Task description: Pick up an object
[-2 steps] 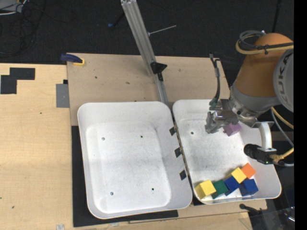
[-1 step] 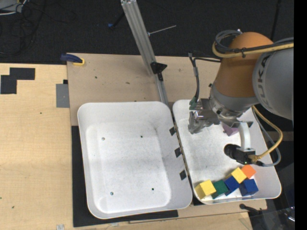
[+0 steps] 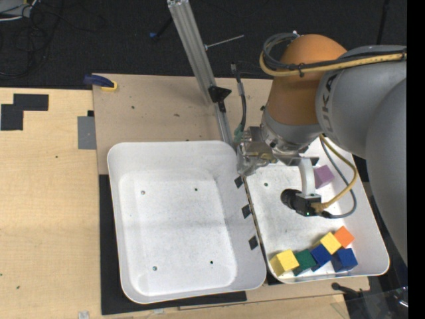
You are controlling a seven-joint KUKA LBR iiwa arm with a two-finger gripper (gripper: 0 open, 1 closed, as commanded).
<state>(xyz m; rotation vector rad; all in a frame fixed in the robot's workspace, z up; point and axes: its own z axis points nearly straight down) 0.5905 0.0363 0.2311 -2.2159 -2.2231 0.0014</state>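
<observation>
right bin [image 3: 282, 228], near edge: yellow block [image 3: 287, 261], green block [image 3: 307, 260], blue block [image 3: 325, 247], orange block [image 3: 343, 235] in a row | farther: purple block [image 3: 323, 175] | farthest: gripper [image 3: 251, 153] at the bin's far corner, grip state cannot tell | purple block likely closest pick, toward view's right

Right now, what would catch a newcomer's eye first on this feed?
The big grey arm with its orange band looms at the upper right, leaning over the far end of the right bin. Next come the bright blocks huddled in that bin's near corner: yellow, green, blue and orange. A pale purple block sits apart, close beside the arm.
</observation>
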